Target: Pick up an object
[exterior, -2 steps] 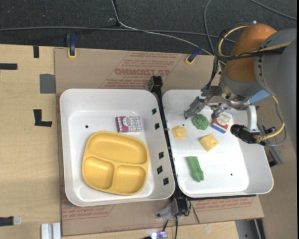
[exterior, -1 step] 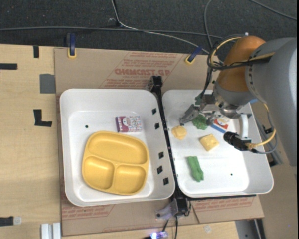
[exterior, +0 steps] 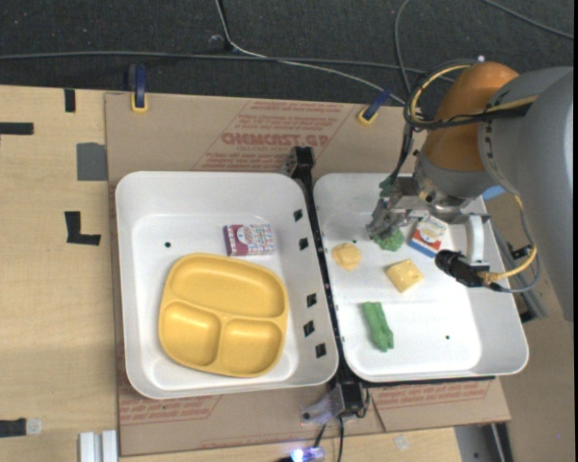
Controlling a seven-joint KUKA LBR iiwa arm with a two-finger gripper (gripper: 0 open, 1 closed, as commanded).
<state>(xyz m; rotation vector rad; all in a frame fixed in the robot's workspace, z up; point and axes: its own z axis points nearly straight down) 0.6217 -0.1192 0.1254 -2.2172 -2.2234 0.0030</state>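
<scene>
right shallow white plastic bin point(exterior: 482, 340) | claw point(exterior: 389, 221) low at its far side, over a small green lump point(exterior: 393, 241); opening cannot be told, no hold visible | risk: red-white-blue packet point(exterior: 428, 236) just beside may be nudged or caught | small yellow chunk point(exterior: 346, 256) near.

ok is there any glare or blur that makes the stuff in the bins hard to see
Camera view: even lighting, mild glare on the white bins, soft shadows; the yellow divided plate and green piece read clearly, but the gripper is slightly soft, its fingertips hard to make out.
</scene>
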